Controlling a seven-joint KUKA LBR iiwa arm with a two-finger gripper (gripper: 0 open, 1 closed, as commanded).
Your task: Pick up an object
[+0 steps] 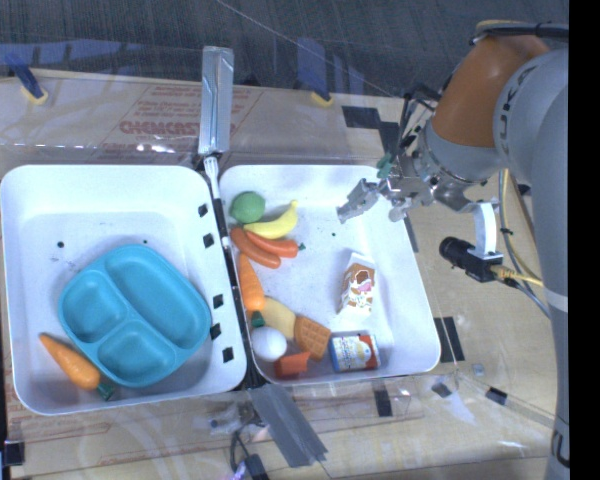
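The right bin [405, 268] holds several toy foods: a green lime [247, 206], a yellow banana [274, 224], an orange hot dog [263, 247], a carrot [251, 285], a white egg [269, 344], a waffle cone [311, 334], a small carton [358, 285] and a can [354, 351]. My gripper [358, 201] hangs over the bin's upper right part, above and apart from the carton. Nothing shows between its fingers, which look spread.
The left bin [40, 198] carries a blue divided tray [132, 313] and an orange carrot [70, 361] at its lower left. A metal divider bar [215, 98] stands between the bins at the back. The arm's orange band [480, 88] is at the right.
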